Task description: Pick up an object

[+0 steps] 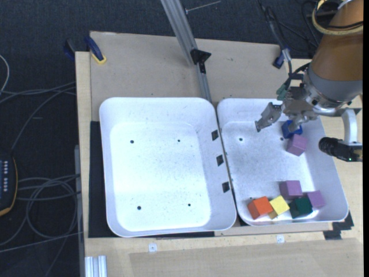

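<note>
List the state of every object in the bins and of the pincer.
pincer: raised over right bin
purple block: just below the pincer
purple cube, pink cube, green cube, yellow cube, orange cube: resting clustered at near edge

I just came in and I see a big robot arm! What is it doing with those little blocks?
The grey and orange robot arm reaches in over the right white bin. Its hand hangs above the bin's upper part, with a small purple block and something blue right beside it; whether it grips either is hard to tell. More small blocks sit in the bin's near corner: orange, yellow, green and two purple.
</note>
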Robot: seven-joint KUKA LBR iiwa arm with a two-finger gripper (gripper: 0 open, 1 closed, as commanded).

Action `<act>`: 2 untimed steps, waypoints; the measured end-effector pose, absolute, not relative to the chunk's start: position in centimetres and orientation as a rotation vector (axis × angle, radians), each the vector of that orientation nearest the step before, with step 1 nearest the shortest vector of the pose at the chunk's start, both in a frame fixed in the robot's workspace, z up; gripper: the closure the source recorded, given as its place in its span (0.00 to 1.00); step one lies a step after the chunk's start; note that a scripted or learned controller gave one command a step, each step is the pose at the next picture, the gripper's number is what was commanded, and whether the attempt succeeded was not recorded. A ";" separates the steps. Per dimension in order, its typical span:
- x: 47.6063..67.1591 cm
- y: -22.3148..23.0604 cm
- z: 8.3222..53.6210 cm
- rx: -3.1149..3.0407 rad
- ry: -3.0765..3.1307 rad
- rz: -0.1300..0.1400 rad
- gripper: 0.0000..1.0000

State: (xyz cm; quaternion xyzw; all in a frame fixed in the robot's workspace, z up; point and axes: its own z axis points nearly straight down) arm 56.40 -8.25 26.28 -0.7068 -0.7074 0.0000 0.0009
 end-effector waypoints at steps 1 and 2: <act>56.4 -8.3 26.3 -2.220 -2.221 -0.001 0.00; 56.5 -7.6 21.8 -2.218 -2.218 0.005 0.00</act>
